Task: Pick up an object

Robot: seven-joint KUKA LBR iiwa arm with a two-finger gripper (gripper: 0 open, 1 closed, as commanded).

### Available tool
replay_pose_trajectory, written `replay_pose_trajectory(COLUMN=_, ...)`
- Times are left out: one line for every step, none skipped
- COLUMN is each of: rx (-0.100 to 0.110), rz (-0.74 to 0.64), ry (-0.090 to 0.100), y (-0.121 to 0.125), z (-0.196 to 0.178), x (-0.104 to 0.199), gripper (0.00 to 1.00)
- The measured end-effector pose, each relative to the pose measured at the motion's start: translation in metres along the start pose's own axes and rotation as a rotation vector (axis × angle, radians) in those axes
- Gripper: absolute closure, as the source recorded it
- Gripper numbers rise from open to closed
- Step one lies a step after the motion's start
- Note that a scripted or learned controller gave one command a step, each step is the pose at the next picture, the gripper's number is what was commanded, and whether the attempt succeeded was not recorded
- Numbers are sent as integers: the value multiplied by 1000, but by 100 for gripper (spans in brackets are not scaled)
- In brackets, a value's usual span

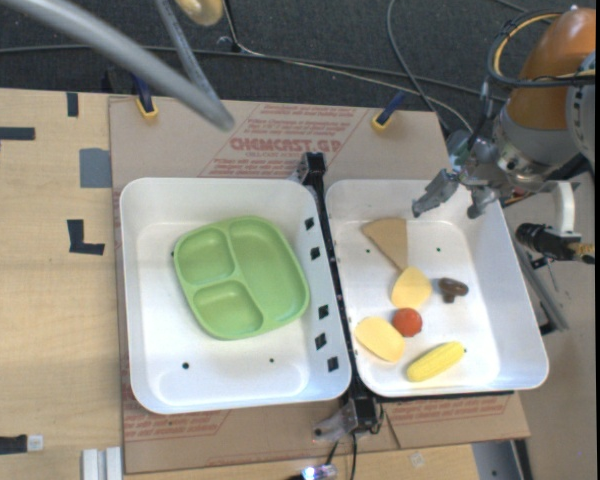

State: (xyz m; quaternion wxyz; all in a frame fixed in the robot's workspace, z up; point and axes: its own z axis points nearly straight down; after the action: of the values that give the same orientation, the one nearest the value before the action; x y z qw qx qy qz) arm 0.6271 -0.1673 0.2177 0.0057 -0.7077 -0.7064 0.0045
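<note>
Bins sit side by side on my screen, and the arm's gripper [450, 196] hangs over the far edge of the right bin [515, 313], at about one o'clock from that bin's middle. I can see its two dark fingers [426, 199] spread apart with nothing between them, so I read it as released and carrying nothing. The orange band [558, 44] and grey wrist rise behind it toward two o'clock.

Every candidate for picking lies in the right bin. A tan wedge [387, 239] lies at twelve o'clock from the bin's centre, near the fingers but apart from them. A pale yellow piece [412, 289] sits just at its five o'clock, touching or nearly touching the wedge's tip. At three o'clock from that piece lies a small brown object [451, 289], too small for me to identify. A red ball [408, 321] sits below the pale piece, and a second yellow block [380, 338] lies just beside the ball at eight o'clock. A yellow corn-like piece [435, 361] lies tilted at five o'clock from the ball, close to the near wall.

In the left bin [145, 298] a green divided tray [241, 277] lies flat, rotated slightly, with three compartments.
</note>
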Motion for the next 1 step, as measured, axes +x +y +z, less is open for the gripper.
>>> replay_pose_trajectory(rx=-13, rz=-3, ry=-2, y=3, z=-8, x=0, gripper=0)
